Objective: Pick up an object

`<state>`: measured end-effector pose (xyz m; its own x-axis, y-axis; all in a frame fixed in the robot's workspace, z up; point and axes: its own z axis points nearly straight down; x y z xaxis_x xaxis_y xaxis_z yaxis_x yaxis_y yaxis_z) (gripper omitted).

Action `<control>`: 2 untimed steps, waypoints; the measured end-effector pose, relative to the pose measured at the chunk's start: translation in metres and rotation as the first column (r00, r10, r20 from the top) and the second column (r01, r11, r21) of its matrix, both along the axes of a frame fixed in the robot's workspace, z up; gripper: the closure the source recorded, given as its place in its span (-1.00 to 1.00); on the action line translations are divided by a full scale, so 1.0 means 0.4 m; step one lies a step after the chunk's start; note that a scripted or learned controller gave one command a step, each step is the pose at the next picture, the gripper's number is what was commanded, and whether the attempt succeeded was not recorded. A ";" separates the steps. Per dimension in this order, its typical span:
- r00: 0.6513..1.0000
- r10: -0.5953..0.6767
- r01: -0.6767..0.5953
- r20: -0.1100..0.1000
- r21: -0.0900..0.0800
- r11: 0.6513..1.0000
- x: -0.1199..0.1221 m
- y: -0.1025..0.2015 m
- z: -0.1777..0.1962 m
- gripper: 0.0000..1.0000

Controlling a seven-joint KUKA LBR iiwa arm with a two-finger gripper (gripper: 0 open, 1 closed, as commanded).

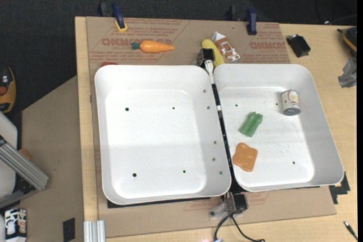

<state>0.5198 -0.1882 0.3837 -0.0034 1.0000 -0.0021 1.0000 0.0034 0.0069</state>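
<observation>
Both bins [156,85] are white with black dots. The can [290,102] is silver, the block [250,124] green, the carrot [154,47] orange.

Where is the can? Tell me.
The can lies in the right bin, near its far right corner, up and right of the green block.

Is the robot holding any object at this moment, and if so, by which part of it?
Nothing is seen held. The can, the green piece and the orange piece all lie loose in the right bin; the carrot lies on the bench behind the bins.
</observation>
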 end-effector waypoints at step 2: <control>1.000 -0.003 0.003 -0.003 0.000 1.000 -0.088 0.078 -0.192 1.00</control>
<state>0.4846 -0.1571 0.3068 -0.0002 1.0000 -0.0019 1.0000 0.0002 0.0037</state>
